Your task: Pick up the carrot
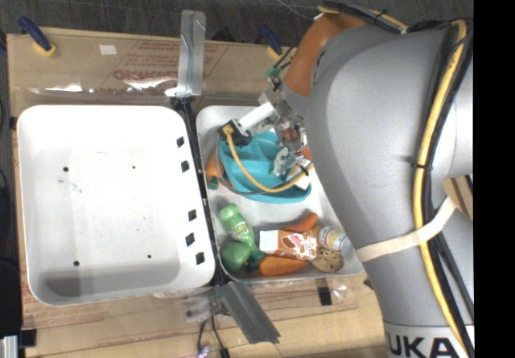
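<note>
The carrot [281, 265], long and orange, lies along the near wall of the right bin [208, 119], beside a green toy fruit [236, 253]. My gripper [283, 154] hangs over a teal bowl [251, 171] in the middle of that bin, well behind the carrot and apart from it. A yellow cable [249, 174] loops across the bowl under the wrist. The arm's large grey body hides the bin's right side.
A red-labelled bottle [294, 244] lies just behind the carrot, with another orange piece [304, 223] behind it. A second green item [232, 220] and a round brownish object [328, 257] sit close by. A small orange thing [212, 168] rests against the divider. The left bin [32, 187] is white.
</note>
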{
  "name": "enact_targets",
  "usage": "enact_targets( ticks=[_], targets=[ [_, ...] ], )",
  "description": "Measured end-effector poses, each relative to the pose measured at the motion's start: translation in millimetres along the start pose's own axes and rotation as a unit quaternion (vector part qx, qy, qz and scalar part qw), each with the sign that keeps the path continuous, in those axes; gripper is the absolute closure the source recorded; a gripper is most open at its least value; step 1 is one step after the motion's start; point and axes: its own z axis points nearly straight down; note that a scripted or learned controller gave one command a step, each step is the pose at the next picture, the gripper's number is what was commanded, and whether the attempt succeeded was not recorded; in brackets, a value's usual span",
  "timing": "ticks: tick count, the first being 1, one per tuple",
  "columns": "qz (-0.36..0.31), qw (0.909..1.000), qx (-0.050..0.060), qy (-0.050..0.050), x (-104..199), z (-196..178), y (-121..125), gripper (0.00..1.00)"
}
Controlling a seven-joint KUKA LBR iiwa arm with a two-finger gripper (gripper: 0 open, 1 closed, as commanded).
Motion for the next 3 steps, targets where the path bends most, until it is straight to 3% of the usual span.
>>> enact_targets(
  ticks=[1,2,3],
  targets=[
    [-0.001,0.9999,0.005,-0.009,-4.0,-12.9,0.2,1.00],
    [-0.021,0.9997,0.006,-0.010,13.7,-39.4,-22.2,1.00],
    [-0.201,0.9795,0.005,-0.007,0.2,-178.7,-75.3,1.00]
  ],
)
